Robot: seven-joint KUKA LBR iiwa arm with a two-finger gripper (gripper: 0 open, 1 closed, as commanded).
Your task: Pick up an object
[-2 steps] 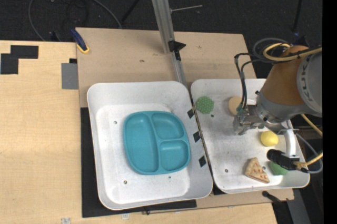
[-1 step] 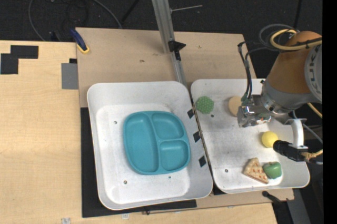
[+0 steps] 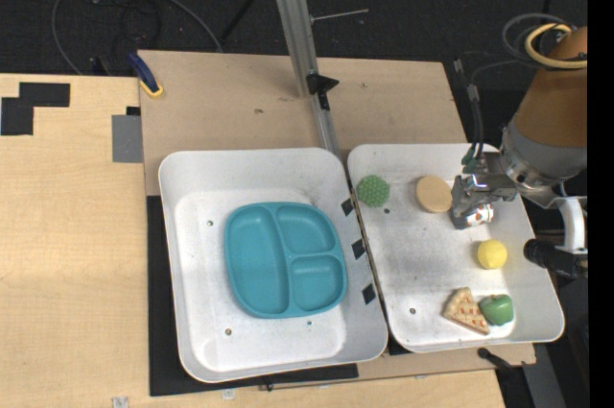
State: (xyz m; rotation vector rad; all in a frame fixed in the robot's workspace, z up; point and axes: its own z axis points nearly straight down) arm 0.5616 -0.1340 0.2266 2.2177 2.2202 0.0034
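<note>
While poised low over the right bin [image 3: 547, 324], near its far right edge, gripper [image 3: 472, 209] at the end of the grey arm [image 3: 547, 123] with the orange band; finger spacing not resolvable from this slanted overhead view, nothing visibly held. Nearest candidate: tan round biscuit-like piece [image 3: 434, 194], lying flat just beside the gripper on its bin-centre side, apart from it or barely touching, not determinable. No marked long axis on this piece: near-circular outline, no preferred pointing direction. Further along the far edge, toward the divider between bins: green knobbly ball [image 3: 373, 191]. Toward the near right corner: yellow ball [image 3: 491, 253], then pizza-slice toy [image 3: 465, 311] touching a green pepper-like toy [image 3: 497, 309]; slice long axis diagonal, tip toward the near edge. Left bin [image 3: 182, 176]: teal divided plate [image 3: 286, 258], central. Probable risks: closing beside rather than around the flat piece, since low profile offers little to pinch; nudging it toward the centre on descent; fingertips striking the bin floor; round balls rolling off if targeted instead.
</note>
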